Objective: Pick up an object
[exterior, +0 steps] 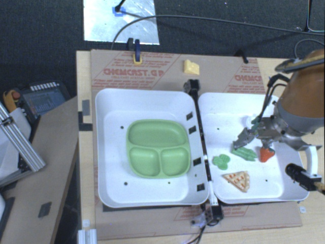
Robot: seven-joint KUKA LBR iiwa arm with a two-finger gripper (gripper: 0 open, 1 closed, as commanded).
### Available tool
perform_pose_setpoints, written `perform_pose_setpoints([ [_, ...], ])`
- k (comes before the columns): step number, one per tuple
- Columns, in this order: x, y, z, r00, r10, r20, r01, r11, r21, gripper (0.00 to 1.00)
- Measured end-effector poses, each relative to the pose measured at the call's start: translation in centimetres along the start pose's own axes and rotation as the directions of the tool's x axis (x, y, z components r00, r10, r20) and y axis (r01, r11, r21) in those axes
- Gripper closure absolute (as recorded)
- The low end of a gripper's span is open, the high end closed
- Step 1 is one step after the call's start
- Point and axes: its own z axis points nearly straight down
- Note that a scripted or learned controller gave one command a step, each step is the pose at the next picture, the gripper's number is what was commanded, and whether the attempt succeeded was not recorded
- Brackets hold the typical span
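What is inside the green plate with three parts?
Nothing can be seen in the green plate; all three sections look bare. The plate sits in the left bin, covering the bin floor beneath it.

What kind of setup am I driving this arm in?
Probably a robotics lab test bench: two white bins on cardboard, toy food like a pizza slice, and a handheld control pendant lying at the left.

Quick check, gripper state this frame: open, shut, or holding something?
Gripper: cannot be told; it sits low in the right white bin, just above the dark green leafy toy piece, beside the red strawberry toy.
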Motion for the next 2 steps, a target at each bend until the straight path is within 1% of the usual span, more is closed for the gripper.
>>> perform_pose_setpoints([
  [1,0.0,0.2,-0.5,1.000,-0.002,0.001,0.002,1.000,-0.011,0.00],
  [2,-0.4,0.1,5.7,1.000,0.000,0.001,0.000,1.000,-0.007,0.00],
])
